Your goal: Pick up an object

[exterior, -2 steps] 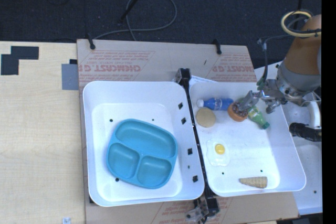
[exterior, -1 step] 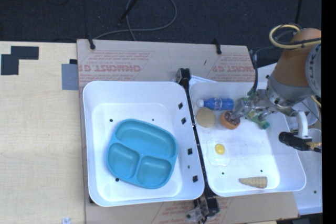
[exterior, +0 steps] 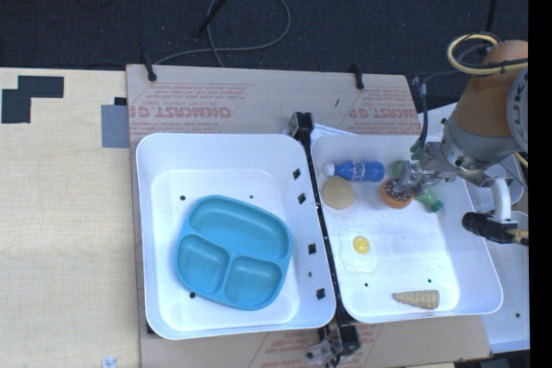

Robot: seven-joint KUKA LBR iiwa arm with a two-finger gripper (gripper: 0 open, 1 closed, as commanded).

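Note:
The right bin (exterior: 474, 289) holds several small items. A blue bottle (exterior: 360, 171) lies on its side near the back. Just in front of the bottle sits a round tan bun (exterior: 338, 193). A brown and orange donut-like piece (exterior: 397, 196) lies at the back right, with a green object (exterior: 429, 201) beside it. My gripper (exterior: 410, 178) is low over the donut-like piece and partly hides it. A fried egg (exterior: 360, 249) lies mid-bin and a tan cone-shaped wedge (exterior: 417, 299) lies near the front edge.
The left bin (exterior: 159, 159) holds a blue divided plate (exterior: 233, 251). A black divider (exterior: 314, 220) runs between the two bins. The arm (exterior: 487, 112) enters from the right, above the right bin's far corner. A black fixture (exterior: 492, 226) sits by the right rim.

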